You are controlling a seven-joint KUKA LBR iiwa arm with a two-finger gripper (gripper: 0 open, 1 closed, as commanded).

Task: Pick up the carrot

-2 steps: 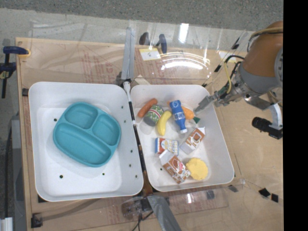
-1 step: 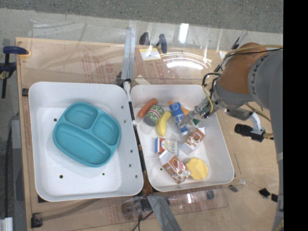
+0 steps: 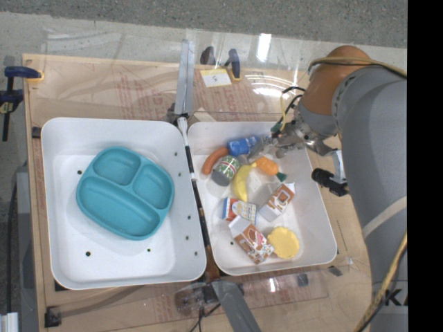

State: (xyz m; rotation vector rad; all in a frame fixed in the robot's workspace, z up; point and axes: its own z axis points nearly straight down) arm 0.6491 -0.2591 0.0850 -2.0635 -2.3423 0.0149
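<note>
The carrot [image 3: 266, 166] is a short orange piece with a green tip pointing lower right. It lies in the upper middle of the right bin [image 3: 320, 213], among other toy foods. My gripper [image 3: 277, 142] hangs just above and slightly behind it, at the bin's far side, close to a blue item [image 3: 240, 146]. The wrist and cables hide how the gripper stands, and I see nothing held in it.
Around the carrot lie a red-orange sausage [image 3: 213, 160], a grey-green can [image 3: 225, 171], a yellow banana [image 3: 241, 182], several small cartons [image 3: 279, 199] and a yellow round piece [image 3: 284, 242]. The left bin [image 3: 55, 151] holds a teal divided plate [image 3: 124, 192]. The arm fills the right side.
</note>
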